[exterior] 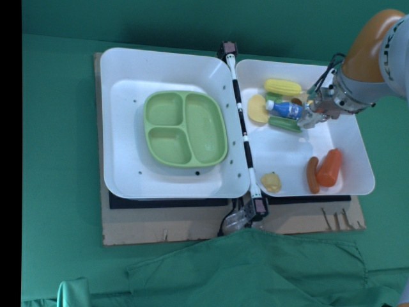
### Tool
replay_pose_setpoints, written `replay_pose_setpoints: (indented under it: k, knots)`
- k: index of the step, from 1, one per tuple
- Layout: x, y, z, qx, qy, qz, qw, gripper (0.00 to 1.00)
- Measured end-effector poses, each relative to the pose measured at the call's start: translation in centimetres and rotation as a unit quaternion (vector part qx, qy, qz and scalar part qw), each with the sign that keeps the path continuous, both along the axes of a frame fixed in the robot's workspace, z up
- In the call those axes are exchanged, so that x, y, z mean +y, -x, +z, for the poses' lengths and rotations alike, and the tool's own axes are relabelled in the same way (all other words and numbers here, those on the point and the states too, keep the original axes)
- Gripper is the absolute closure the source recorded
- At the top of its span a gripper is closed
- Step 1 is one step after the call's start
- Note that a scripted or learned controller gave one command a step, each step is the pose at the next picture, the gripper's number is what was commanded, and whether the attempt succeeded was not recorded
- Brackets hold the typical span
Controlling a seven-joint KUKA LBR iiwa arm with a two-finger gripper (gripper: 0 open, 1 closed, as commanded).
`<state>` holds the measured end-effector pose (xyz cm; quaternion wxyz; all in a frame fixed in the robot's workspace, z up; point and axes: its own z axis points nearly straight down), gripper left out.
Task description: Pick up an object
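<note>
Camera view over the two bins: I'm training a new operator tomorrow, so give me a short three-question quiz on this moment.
1. True or false: the light green three-compartment plastic plate lies in the right bin.
2. Which object lies nearest the pincer?
A. the small white and blue plastic bottle
B. the orange toy carrot
C. the small yellow toy fruit in the near corner
3. Fill in: beside the orange toy carrot lies a reddish-brown toy ____.

Key: 1 false, it lies in the left white bin; 2 A; 3 sausage.
</note>
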<state>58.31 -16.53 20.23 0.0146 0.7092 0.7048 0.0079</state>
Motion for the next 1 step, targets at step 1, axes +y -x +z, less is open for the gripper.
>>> replay_pose_setpoints:
  k: [1]
  knots:
    - [0.02,0.06,-0.13,0.002,-0.0001,0.000,1.0000,0.00]
